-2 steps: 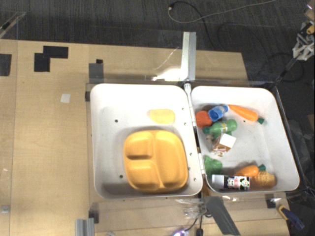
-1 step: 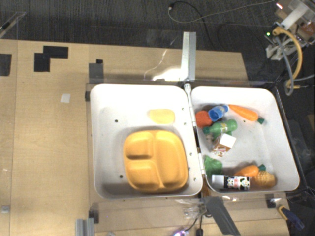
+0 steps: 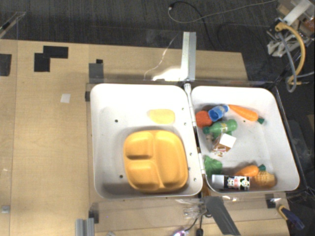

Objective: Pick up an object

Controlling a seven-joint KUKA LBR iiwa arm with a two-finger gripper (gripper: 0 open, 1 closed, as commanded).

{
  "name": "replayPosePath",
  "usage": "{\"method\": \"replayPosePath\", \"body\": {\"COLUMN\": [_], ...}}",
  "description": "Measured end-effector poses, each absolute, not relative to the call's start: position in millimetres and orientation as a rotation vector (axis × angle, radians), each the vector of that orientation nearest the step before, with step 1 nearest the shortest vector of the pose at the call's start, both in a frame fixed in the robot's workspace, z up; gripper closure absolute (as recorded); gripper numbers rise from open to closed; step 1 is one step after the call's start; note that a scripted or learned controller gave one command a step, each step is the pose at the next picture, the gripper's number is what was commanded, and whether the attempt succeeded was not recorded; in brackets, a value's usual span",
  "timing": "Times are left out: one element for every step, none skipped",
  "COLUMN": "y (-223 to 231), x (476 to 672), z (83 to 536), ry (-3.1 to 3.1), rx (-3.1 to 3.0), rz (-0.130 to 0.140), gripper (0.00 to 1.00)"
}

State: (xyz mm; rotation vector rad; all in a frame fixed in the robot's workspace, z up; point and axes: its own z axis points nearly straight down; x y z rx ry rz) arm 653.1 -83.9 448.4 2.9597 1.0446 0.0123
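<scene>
The right bin (image 3: 280,132) holds several small objects. An orange carrot (image 3: 242,112) lies at its back, beside a blue cup (image 3: 215,113) and a red piece (image 3: 203,118). A green toy (image 3: 221,128) and a white-and-brown packet (image 3: 225,144) sit near the middle. Along the front lie a green piece (image 3: 212,164), a black-and-white bottle (image 3: 231,182), a small orange item (image 3: 248,170) and a brown item (image 3: 264,180). The gripper (image 3: 276,45) with its hoses hangs at the top right, beyond the right bin's back corner and away from all objects.
The left bin (image 3: 106,132) holds a yellow divided plate (image 3: 155,160) and a pale yellow flat piece (image 3: 161,115). A metal post (image 3: 189,53) stands behind the wall between the bins. Wooden bench surface extends to the left.
</scene>
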Motion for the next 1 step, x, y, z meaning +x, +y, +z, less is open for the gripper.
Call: {"method": "replayPosePath", "body": {"y": [-96.0], "x": [632.5], "z": [436.2], "ry": [0.369], "rx": [3.12], "rz": [0.008], "gripper": [1.0]}}
